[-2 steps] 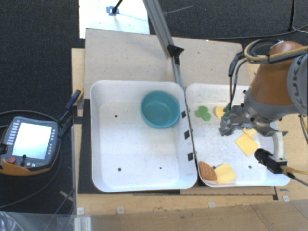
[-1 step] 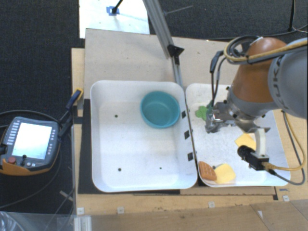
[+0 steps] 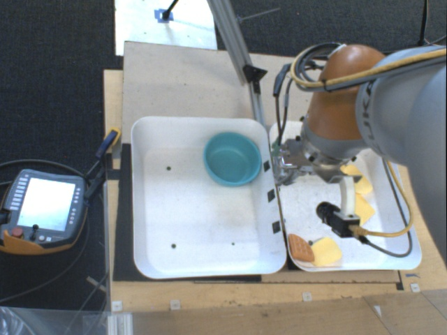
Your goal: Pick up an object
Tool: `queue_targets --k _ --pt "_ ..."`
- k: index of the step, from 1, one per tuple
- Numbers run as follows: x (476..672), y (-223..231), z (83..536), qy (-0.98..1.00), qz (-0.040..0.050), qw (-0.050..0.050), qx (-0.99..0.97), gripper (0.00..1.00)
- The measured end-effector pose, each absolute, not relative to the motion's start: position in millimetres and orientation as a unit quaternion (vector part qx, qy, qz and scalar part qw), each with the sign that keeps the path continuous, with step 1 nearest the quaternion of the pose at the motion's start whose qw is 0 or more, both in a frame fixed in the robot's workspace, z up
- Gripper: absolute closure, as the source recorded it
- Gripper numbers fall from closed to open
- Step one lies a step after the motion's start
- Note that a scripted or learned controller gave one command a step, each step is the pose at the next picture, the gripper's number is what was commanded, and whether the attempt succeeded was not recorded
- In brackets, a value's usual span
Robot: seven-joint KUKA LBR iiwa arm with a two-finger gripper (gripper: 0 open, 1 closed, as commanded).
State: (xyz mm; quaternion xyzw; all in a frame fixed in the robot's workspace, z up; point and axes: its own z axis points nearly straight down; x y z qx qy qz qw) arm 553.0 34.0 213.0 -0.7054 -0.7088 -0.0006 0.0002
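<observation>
While the arm (image 3: 377,110) leans over the right bin (image 3: 412,257), end effector (image 3: 288,165) near the bins' shared wall, its opening impossible to tell, teal bowl (image 3: 232,158) in left bin (image 3: 150,208), yellow pieces (image 3: 326,252) near right bin's front.

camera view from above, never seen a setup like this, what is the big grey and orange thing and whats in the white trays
The big grey and orange shape is a robot arm. It reaches in from the right of the picture. The one camera is fixed above the bench and looks down at a slant.

On the bench sit two shallow white trays side by side. The left bin holds a teal bowl, upright, near its far right corner. The right bin lies mostly under the arm. In it you can see a brown flat piece beside a yellow piece near the front edge, and more yellow pieces further back.

The gripper hangs low by the wall between the bins. Nothing can be seen in its grasp.

The screen at far left is a handheld control pad.
</observation>
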Motion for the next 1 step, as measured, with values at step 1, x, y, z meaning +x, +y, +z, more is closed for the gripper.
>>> queue_targets --k 1 --pt "560.9 85.2 235.3 -0.709 -0.0011 -0.001 -0.705 1.0"
